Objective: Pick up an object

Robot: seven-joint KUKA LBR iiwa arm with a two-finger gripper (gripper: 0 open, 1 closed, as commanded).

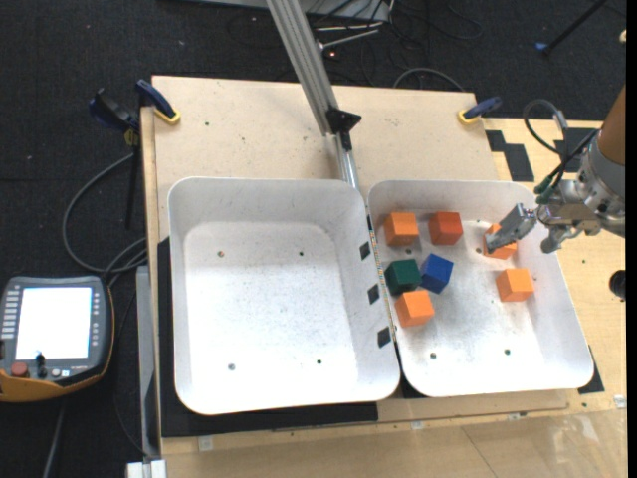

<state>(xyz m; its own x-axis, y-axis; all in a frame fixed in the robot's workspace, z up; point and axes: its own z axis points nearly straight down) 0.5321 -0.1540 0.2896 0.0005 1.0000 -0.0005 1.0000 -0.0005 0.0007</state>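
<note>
In the right bin lie several blocks. Two orange blocks, a red-orange block, a green block and a blue block cluster near its left wall. Another orange block lies apart at the right. My gripper hangs low over the bin's upper right part and looks open. One finger reaches down-left across a small orange block, which it partly hides. That block rests on the bin floor at the finger's tip, not between the fingers.
The left bin adjoins the right one along a shared wall. A metal pole slants in from the top to the bins' back edge. A teach pendant lies off the bench at the left.
</note>
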